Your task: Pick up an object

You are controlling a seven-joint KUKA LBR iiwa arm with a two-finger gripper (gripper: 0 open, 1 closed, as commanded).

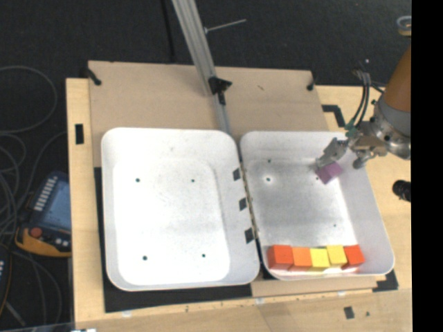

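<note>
My gripper (344, 159) hangs over the upper right part of the right bin (297, 206), reaching in from the right edge. A small purple block (329, 172) lies right at its lower left tip, touching or just under it. I cannot tell whether the block is held or resting on the bin floor. A row of several orange and yellow blocks (315, 256) lines the right bin's front wall.
The left bin (169, 206) sits beside the right one, with small clips along the shared rim. A slanted metal rail (201, 47) rises from the bench behind the bins. Cables and a hand-held pendant (50, 213) lie on the floor at the left.
</note>
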